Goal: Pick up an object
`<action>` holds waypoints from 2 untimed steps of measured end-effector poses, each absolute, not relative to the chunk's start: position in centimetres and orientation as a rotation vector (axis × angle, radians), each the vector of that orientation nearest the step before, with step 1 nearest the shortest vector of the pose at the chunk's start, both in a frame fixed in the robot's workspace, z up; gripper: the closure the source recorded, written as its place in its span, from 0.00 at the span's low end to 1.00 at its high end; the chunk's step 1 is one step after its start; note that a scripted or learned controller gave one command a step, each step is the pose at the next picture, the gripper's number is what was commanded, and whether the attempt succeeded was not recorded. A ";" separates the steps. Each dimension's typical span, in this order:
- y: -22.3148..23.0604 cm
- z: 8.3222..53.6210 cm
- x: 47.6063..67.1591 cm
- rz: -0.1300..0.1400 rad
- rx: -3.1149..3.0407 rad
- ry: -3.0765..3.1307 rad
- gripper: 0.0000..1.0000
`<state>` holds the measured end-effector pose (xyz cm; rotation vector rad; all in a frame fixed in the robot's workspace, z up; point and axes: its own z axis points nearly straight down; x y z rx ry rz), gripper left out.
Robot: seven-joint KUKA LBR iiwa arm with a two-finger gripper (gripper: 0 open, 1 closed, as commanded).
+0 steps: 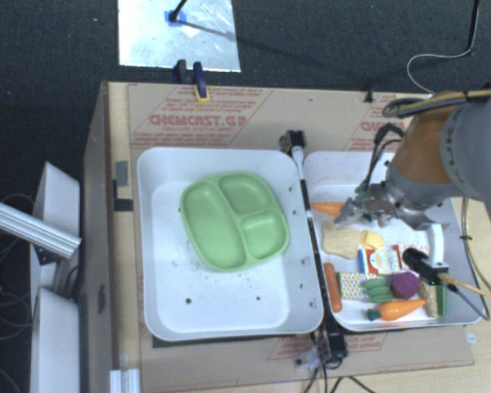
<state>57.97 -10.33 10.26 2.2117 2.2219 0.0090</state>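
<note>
The pincer (353,213) hangs in the right-hand bin (337,170) beside a carrot (327,209); apart or together, I cannot tell.

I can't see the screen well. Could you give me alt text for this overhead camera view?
A grey robot arm reaches in from the right, its gripper above a heap of small toy foods in the right white bin. The left white bin holds a green divided plate.

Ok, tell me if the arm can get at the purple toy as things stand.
Probably yes: the purple toy lies uncovered in the right bin, where the gripper hangs. A green toy and a carrot crowd it, though.
</note>
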 end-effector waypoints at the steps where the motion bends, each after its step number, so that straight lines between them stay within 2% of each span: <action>1: -10.3 11.3 58.0 0.011 2.208 2.224 1.00; 2: -10.3 11.3 58.0 0.011 2.208 2.224 0.00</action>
